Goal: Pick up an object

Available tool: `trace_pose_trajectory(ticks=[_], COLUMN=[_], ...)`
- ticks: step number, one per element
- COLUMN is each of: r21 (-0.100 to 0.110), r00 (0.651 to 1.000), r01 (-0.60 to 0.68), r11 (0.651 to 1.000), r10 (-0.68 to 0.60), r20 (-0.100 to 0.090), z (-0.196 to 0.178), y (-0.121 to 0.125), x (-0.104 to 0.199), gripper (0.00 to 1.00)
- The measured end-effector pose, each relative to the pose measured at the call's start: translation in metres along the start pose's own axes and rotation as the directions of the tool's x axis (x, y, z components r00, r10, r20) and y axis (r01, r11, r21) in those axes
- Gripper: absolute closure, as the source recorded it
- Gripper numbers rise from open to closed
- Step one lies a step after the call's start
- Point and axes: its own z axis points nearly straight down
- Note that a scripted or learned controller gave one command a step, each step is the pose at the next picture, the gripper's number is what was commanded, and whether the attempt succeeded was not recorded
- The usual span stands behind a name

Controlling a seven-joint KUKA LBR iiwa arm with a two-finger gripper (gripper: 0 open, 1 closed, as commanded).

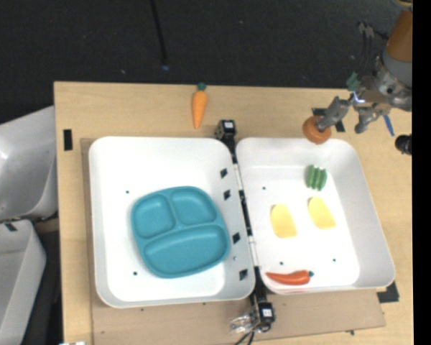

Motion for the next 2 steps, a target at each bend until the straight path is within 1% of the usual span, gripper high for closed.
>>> trace_pose_trajectory(ticks=[1, 2], r21=[0.006, 0.003], r00=[1.000, 1.000], r01=[-0.001, -0.001], r11=[1.000, 1.000], r10=[0.001, 0.001], r20=[0.001, 0.002], z=[0.060, 0.106], y=[-0.007, -0.010], x=[-0.005, -0.015], gripper=[0.00, 0.00])
